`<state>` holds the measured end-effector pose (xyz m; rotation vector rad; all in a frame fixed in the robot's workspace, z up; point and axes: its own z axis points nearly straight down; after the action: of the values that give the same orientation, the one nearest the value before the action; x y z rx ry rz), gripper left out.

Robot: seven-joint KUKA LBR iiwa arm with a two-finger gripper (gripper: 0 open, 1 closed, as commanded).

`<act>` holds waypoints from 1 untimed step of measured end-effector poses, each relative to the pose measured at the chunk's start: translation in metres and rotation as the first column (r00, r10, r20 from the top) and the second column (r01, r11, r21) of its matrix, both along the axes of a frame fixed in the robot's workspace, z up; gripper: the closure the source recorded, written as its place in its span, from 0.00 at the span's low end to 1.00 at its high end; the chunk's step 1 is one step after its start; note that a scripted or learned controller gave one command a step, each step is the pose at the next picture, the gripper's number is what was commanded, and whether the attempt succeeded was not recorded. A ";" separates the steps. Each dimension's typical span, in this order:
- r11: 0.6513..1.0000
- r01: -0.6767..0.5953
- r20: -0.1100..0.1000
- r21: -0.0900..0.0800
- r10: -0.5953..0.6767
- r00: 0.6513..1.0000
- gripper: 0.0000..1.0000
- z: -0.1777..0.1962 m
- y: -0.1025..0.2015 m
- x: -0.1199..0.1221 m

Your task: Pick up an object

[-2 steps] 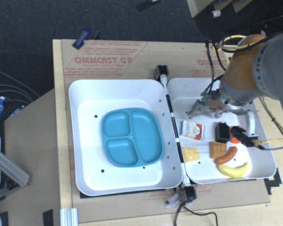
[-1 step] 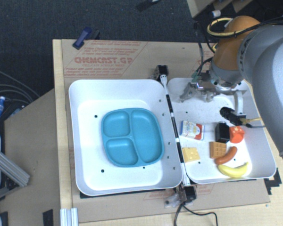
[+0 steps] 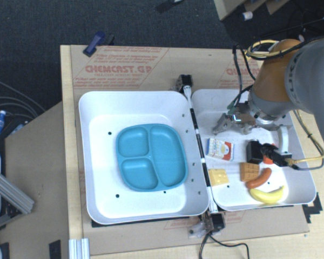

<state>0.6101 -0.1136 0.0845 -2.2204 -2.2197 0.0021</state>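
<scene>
In the right bin, the tool sits low over the upper-left part of the floor, arm coming in from the right edge. Two metal fingers look splayed apart, nothing visible between them, so it reads as open and holding nothing. The finger tips are small and blurry, so contact with the bin floor is hard to judge.

Objects in the right bin, all apart from the tool:
- small white carton with red/green print, just below the tool, label illegible
- yellow cracker-like square near the bottom-left corner
- waffle-like brown square touching a hot dog
- banana along the bottom edge, just under the hot dog
- black block with an orange bit beside it, identity unclear; partly tucked against a white piece below the wrist

Wrist and arm body hide the upper-right part of this bin. Arm is cut off by the frame's right side.

Left bin holds a blue divided plate, three compartments, lying flat in the middle.

Tabletop carries printed red text, partly covered by both bins. A blue object lies at its upper-left edge, too small to identify.
</scene>
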 end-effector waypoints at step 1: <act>1.000 -0.001 0.003 -0.001 0.001 1.000 0.00 0.001 0.004 0.045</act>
<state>0.6547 -0.1100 0.0850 -2.2212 -2.2225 -0.0008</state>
